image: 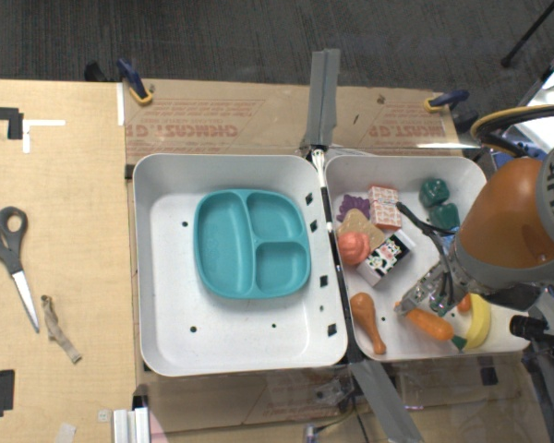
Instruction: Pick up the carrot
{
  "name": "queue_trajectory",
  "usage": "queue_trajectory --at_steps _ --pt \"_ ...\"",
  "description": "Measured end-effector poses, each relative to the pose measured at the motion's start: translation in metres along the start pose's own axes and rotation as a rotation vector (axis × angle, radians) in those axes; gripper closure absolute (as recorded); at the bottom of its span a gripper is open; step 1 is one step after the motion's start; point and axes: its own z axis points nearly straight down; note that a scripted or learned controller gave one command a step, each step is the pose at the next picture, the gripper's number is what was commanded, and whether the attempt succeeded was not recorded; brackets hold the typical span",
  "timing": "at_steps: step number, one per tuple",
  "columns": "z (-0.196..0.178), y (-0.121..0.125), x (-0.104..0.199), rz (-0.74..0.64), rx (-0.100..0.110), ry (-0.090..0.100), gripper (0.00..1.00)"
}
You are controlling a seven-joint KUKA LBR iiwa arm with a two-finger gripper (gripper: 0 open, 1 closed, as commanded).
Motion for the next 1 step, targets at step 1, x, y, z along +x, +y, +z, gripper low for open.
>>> queue_trajectory --at_steps 1 --pt "-0.0993 0.0424 0.0499 0.188 0.002 0.0 1.0"
